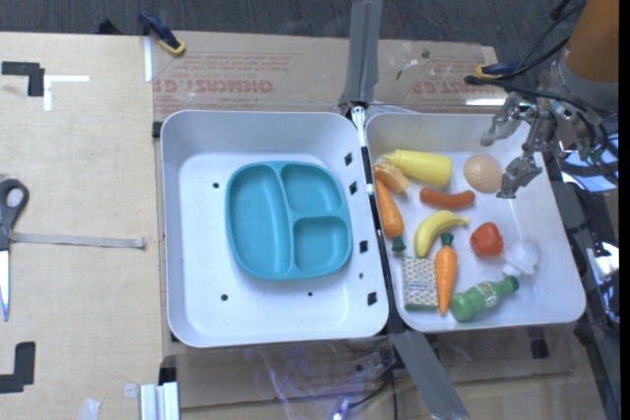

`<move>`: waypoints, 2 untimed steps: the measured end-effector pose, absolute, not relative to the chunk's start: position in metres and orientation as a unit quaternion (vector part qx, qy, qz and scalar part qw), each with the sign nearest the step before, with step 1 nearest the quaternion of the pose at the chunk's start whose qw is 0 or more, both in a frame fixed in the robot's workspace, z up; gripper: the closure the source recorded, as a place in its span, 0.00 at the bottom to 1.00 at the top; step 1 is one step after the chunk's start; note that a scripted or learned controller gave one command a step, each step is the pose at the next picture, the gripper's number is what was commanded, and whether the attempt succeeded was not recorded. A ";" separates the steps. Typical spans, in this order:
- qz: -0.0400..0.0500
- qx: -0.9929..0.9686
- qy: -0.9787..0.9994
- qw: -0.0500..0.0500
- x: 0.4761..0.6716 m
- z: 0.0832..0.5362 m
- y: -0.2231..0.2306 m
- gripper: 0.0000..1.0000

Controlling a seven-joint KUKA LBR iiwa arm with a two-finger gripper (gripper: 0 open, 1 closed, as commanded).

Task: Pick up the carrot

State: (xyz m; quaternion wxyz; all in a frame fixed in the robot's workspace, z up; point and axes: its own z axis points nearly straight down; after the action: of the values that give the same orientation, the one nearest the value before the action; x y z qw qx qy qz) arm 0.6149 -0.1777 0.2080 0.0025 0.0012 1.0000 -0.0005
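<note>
A small orange carrot (446,274) with a green top lies in the right bin (551,310), near its front, between a cracker box (419,283) and a green bottle (482,298). A second long orange piece (390,210), carrot-like, lies along that bin's left wall. My gripper (511,153) hangs over the bin's far right part, beside a beige egg-shaped ball (482,173). Its fingers are spread open with nothing between them. It is well back and to the right of the green-topped carrot.
Also in the right bin are a yellow vegetable (421,167), a red sausage (447,199), a banana (437,230), a red tomato (486,239) and a white lump (521,258). The left bin (187,310) holds a blue divided plate (289,220).
</note>
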 end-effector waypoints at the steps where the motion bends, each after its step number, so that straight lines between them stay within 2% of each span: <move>1: -0.001 -0.181 0.984 0.002 0.549 0.093 -0.155 0.00; 2: -0.008 -0.209 0.978 0.022 0.499 0.102 -0.100 0.00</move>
State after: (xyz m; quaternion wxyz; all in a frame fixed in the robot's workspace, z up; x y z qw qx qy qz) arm 0.4987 -0.1003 0.1022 0.0218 -0.2087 0.9777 -0.0081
